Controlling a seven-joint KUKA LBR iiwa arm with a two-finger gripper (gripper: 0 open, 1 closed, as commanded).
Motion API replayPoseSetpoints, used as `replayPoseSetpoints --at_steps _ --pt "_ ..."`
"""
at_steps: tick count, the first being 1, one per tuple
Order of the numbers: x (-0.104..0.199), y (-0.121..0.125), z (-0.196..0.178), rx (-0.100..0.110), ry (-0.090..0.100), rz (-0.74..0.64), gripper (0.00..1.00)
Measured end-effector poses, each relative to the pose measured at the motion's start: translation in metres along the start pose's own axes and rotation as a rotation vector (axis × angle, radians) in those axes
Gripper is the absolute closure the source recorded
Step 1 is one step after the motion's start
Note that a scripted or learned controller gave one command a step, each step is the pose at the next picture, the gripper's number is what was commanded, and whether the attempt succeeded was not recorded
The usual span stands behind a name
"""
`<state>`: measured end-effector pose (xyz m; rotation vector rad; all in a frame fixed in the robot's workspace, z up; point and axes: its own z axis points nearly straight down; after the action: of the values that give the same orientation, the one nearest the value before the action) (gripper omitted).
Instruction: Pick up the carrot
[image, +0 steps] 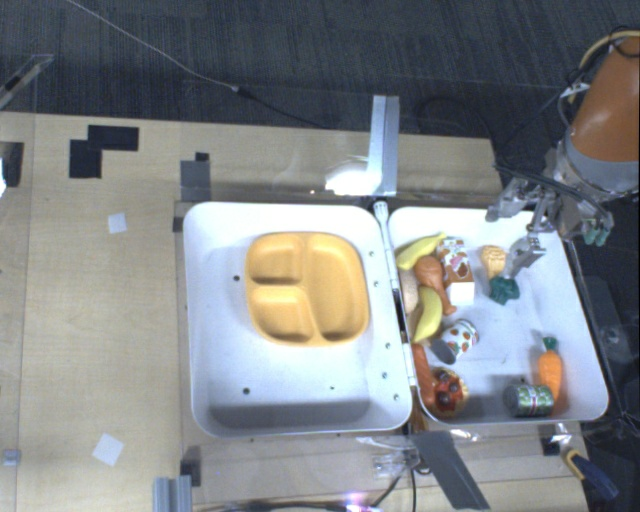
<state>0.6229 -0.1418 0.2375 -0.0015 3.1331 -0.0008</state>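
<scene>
Pale wood covers the bench (90, 330), with dark carpet beyond its far edge. Two shallow white bins sit side by side on it. Inside the left bin (215, 300) lies a yellow divided plate (303, 287). At the right bin (580, 310), toy food is crowded along the left wall: two bananas (425, 285), a small bun (493, 260) and some other pieces I can't make out. A carrot (549, 369) lies near the right wall toward the near corner, green top pointing away, with a small can (529, 400) just beside it on the near side. From the right the grey arm reaches in, and its gripper (527, 250) hangs over the far part of the right bin, well apart from the carrot. Whether its fingers are spread or together I cannot tell. A small dark green piece (504, 291) sits just below them.
</scene>
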Motion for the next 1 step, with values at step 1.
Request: replayPoseSetpoints --at_steps 1 --pt "0.0669 -0.066 0.0837 0.001 0.005 0.082 0.0"
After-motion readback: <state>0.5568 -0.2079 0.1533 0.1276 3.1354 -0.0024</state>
